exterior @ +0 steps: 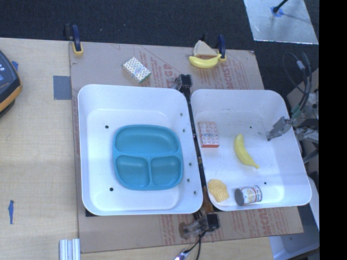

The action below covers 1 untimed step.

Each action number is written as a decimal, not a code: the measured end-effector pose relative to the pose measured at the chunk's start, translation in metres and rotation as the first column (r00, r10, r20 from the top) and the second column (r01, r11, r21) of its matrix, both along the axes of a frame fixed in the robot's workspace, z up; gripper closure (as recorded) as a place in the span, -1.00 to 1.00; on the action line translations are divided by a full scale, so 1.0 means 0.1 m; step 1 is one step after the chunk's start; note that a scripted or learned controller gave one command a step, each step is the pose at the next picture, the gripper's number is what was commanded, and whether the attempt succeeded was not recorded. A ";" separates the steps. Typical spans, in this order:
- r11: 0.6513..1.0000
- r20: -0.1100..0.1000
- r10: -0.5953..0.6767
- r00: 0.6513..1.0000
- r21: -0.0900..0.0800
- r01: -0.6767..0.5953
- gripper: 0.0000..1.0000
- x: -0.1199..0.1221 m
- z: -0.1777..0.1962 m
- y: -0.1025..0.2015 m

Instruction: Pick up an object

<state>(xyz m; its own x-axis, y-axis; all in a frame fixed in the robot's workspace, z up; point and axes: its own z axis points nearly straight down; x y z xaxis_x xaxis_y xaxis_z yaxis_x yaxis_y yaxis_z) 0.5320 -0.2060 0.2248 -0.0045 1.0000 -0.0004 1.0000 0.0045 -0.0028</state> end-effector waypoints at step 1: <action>1.000 -0.002 0.002 1.000 0.000 -0.002 -1.00 0.01 -0.82 0.60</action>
<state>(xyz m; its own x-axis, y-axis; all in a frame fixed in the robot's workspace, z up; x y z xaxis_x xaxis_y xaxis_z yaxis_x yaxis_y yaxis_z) 0.5326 -0.1460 0.1430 -0.0066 1.0000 0.0000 1.0000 0.0066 -0.0050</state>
